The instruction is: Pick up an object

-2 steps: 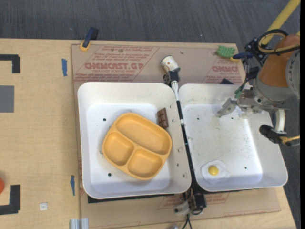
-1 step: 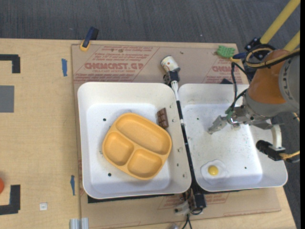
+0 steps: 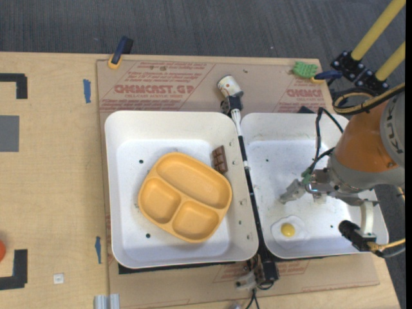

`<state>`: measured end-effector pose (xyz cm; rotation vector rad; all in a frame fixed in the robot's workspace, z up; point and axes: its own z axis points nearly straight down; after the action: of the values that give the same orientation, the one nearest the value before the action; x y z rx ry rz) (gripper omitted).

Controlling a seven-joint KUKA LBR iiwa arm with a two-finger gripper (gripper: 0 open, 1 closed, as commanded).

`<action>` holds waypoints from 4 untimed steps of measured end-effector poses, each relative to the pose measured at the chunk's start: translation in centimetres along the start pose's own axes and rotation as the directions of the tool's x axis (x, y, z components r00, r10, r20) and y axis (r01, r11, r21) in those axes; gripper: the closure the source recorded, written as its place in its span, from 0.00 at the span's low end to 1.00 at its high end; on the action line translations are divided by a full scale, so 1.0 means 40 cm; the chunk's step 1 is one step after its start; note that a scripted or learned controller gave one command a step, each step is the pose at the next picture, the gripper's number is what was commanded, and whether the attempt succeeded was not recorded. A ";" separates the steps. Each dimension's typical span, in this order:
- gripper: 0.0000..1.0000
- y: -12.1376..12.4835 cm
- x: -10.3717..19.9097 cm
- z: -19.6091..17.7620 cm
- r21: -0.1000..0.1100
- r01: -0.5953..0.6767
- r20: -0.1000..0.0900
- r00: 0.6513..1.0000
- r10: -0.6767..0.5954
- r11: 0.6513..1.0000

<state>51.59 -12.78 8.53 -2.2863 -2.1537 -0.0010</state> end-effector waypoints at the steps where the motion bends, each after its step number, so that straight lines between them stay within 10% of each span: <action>1: 0.00 -0.089 -0.026 0.000 -0.001 -0.116 0.000 0.993 0.116 0.993; 2: 0.00 0.054 -0.154 -0.009 0.003 -0.090 -0.017 0.996 0.090 0.996; 3: 1.00 0.053 -0.165 -0.033 -0.001 -0.092 -0.007 0.996 0.092 0.996; 4: 0.00 0.055 -0.154 -0.032 0.003 -0.088 -0.016 0.996 0.088 0.996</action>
<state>53.40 -19.08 9.81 -2.3697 -2.0420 -0.0163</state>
